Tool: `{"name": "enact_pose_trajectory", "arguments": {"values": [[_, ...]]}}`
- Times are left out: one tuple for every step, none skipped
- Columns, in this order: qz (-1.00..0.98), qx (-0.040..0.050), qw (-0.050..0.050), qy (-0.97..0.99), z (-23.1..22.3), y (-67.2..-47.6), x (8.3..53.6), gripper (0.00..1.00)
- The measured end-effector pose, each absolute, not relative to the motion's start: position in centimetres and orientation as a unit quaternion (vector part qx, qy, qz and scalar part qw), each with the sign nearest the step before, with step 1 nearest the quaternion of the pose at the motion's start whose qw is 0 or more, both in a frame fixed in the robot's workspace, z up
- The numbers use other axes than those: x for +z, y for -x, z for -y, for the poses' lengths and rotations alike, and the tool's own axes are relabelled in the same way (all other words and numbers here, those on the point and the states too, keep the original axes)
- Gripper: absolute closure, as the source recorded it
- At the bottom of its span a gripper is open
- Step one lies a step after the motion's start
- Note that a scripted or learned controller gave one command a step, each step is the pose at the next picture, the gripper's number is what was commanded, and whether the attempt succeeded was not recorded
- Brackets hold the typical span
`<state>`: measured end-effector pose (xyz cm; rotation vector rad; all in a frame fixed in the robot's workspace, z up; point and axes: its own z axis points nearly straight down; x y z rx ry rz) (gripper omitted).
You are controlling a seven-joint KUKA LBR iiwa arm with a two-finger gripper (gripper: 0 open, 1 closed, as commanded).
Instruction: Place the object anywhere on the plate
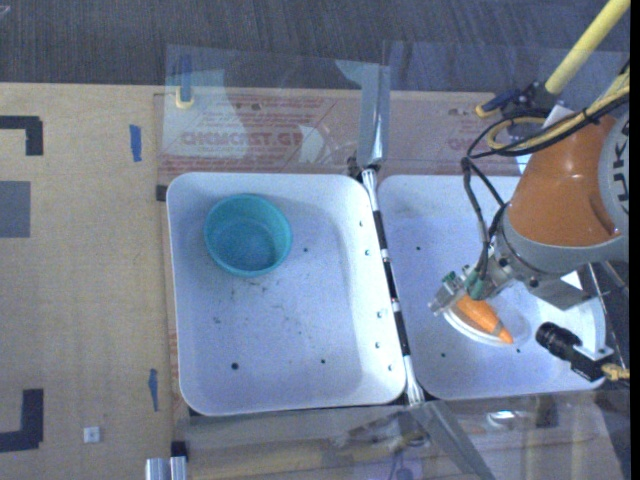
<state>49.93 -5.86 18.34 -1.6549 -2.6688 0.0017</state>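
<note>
Across the desk's 2 bins, the tool (462,290) is hovering over the carrot (480,316) on the plate (497,336), lower right; its spread I cannot tell, so a gentle, centred release seems best.

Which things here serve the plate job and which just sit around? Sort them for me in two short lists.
For the job:
- carrot, orange, in the right bin
- plate, white, lying under the carrot
- end effector, right above the carrot's left end

Lying about:
- teal bowl, upper left part of the left bin
- blue tape strips on the bench
</note>
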Motion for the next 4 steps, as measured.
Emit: {"name": "enact_pose_trajectory", "arguments": {"values": [[0.852, 0.0001, -0.001, 0.524, -2.5, -55.6, 18.4, 1.00], [0.852, 0.0007, 0.000, 0.523, -11.6, -64.0, 24.2, 1.00], [0.858, 0.0005, -0.001, 0.513, -19.4, -65.2, 21.1, 1.00], [0.859, -0.0008, -0.002, 0.513, -19.5, -65.3, 21.3, 0.00]]}}
